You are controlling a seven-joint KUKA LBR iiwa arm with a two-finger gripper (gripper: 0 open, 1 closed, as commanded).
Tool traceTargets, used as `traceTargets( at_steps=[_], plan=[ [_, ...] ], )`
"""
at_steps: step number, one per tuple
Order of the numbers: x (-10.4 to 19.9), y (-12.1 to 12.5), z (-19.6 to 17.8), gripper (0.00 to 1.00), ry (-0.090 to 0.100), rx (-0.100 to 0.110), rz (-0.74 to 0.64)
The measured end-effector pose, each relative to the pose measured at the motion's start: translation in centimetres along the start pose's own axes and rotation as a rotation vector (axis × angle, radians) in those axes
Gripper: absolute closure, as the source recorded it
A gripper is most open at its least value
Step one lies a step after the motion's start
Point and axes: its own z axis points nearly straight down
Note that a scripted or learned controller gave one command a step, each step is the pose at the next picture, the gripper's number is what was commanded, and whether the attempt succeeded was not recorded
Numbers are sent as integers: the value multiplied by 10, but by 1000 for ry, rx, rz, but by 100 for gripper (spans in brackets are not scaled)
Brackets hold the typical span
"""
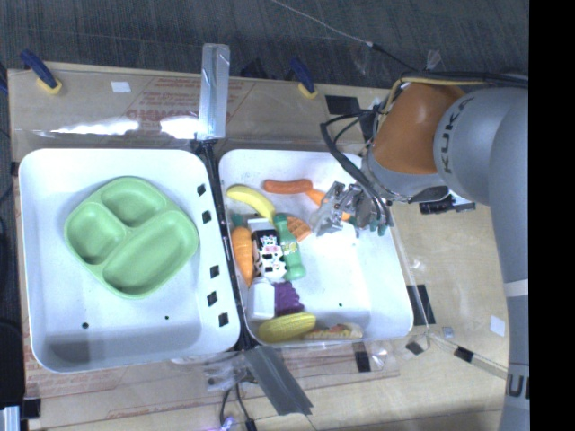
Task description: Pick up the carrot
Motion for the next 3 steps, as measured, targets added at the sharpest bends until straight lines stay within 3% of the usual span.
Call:
traceTargets(
  at_steps=[1,2,3],
  plan=[
    [0,0,0,0,1,0,-1],
    [-1,2,-11,100,-3,0,-8],
    [-1,3,-11,0,-3,0,-9]
  ],
)
